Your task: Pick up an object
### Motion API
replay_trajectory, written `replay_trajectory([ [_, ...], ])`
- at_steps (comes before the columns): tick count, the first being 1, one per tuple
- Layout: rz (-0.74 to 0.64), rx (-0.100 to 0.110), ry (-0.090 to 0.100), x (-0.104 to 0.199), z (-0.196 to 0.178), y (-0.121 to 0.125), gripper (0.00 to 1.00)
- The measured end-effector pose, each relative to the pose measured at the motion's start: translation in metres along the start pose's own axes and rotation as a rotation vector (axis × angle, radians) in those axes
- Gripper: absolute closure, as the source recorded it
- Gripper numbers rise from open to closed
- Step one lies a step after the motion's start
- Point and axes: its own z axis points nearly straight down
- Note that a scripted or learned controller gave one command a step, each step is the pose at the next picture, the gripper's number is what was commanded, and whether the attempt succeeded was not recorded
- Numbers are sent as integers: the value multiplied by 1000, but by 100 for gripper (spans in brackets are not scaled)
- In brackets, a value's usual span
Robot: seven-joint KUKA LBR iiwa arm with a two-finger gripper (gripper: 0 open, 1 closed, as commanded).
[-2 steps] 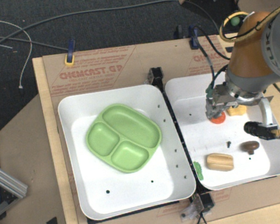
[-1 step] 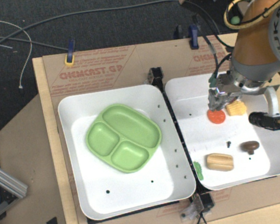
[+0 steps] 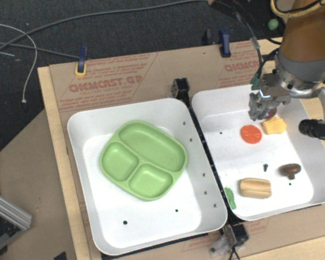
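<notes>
The gripper [image 3: 262, 109] hangs over the far part of the right bin [image 3: 319, 193], just beside a yellow block [image 3: 274, 125] and near a red disc [image 3: 251, 134]. Whether the jaws are wide, narrow or holding anything cannot be told at this angle.

Candidate objects, all in the right bin:
- Yellow block, close to the bin's far right part, almost under the gripper. It appears to be a small toy piece: probably light and stiff, with flat sides that suit a two-sided grasp across its short width.
- Red disc, just left of the block. Low and rounded; likely smooth, so the jaws may slip off its rim.
- Tan loaf-shaped piece [image 3: 255, 187], near the bin's near edge. Bulkier; take hold across its narrow axis.
- Brown piece [image 3: 290, 169], toward the near right corner. Small and rounded.

The left bin [image 3: 104, 227] carries a green divided plate [image 3: 143, 159].
</notes>
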Motion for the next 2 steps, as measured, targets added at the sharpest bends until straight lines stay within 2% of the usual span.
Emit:
replay_trajectory([
  [1,-4,0,2,44,-7,18,100],
  [2,-3,2,1,86,1,32,100],
])
